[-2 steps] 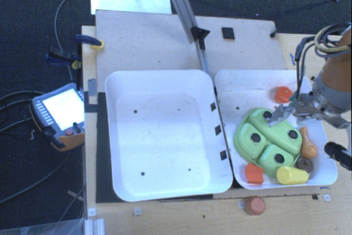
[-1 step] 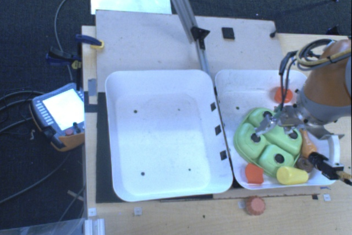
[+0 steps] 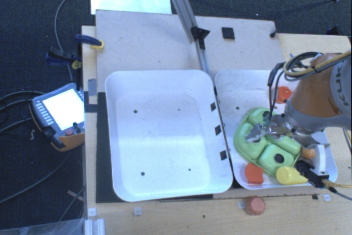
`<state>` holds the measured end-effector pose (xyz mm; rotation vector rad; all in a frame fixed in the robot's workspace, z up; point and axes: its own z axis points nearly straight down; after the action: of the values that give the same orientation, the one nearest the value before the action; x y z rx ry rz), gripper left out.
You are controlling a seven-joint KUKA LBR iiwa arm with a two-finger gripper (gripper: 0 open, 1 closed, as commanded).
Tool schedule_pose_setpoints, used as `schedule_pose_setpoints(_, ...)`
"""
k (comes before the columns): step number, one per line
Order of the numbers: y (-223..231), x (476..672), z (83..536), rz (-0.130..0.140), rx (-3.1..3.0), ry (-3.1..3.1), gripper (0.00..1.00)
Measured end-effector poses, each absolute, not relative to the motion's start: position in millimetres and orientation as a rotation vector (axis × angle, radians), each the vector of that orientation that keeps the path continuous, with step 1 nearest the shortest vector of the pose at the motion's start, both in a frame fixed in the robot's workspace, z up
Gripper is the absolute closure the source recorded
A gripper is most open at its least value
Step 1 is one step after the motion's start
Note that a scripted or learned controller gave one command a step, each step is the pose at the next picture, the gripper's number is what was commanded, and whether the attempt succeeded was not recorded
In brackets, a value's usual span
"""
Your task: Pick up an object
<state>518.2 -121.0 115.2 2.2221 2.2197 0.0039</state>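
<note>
A: Where is the arm (image 3: 322,93)?

B: It reaches in from the right, over the right-hand bin (image 3: 234,85). The orange band sits above the wrist, and dark cables loop over the top of it.

A: And the gripper (image 3: 257,132)?

B: It is down on the green toy (image 3: 264,143), a lumpy light-green plastic piece lying in the middle of the right bin. The metal fingers rest right at the toy's upper surface, towards its left half.

A: Does it have hold of the toy?

B: I cannot tell. The fingers are small and grey against the green (and a bit blurred), so how far apart they stand does not read, nor whether any of the toy sits between them.

A: What else lies in that bin?

B: A yellow piece (image 3: 291,175) just beside the green toy's lower right end, touching or nearly so. An orange-red block (image 3: 253,173) near the bin's front wall, just below the green toy. A small orange thing (image 3: 283,94) further back, partly behind the arm.

A: The left bin (image 3: 118,85)?

B: White, with a few dark dots on its floor.

A: Anything outside the bins?

B: A reddish-brown round thing (image 3: 255,206) on the bench in front of the right bin, and a handheld control pendant (image 3: 59,115) with a lit screen on the floor to the far left.
</note>
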Motion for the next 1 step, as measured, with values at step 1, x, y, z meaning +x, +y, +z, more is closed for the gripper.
schedule_pose_setpoints(1, -122.4, 525.7, 108.7, 0.023, 2.206, 2.207, 0.0)
